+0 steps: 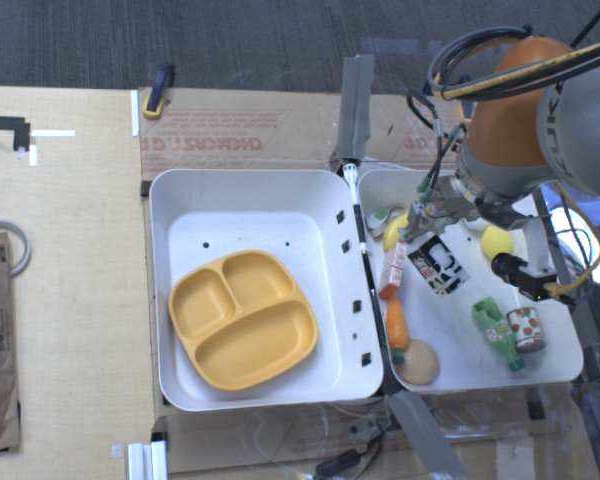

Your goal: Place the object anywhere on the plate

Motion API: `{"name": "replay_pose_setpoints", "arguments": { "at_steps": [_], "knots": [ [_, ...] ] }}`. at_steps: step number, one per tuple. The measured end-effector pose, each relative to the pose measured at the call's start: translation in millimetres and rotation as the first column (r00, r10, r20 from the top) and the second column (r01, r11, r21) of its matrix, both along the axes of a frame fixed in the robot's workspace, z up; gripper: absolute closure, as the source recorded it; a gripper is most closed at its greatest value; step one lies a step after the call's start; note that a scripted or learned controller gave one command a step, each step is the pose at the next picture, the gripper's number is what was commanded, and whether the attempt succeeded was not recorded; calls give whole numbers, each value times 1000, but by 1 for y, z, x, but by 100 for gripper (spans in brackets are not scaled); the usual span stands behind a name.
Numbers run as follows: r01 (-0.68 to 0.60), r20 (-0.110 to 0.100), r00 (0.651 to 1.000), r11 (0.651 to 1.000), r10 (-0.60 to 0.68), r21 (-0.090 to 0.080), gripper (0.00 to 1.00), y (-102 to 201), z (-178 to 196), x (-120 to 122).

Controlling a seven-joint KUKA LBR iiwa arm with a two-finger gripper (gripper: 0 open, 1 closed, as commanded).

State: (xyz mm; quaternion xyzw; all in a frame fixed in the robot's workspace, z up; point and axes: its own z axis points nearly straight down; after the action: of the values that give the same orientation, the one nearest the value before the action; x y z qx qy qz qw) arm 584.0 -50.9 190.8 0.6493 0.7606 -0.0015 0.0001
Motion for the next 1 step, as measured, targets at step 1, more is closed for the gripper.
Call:
{"name": "replay_pose_setpoints", "arguments": {
  "at_steps": [1],
  "knots": [
    [-149, -2, 989, 989, 149, 2, 100, 39, 0, -47]
  ]
}}
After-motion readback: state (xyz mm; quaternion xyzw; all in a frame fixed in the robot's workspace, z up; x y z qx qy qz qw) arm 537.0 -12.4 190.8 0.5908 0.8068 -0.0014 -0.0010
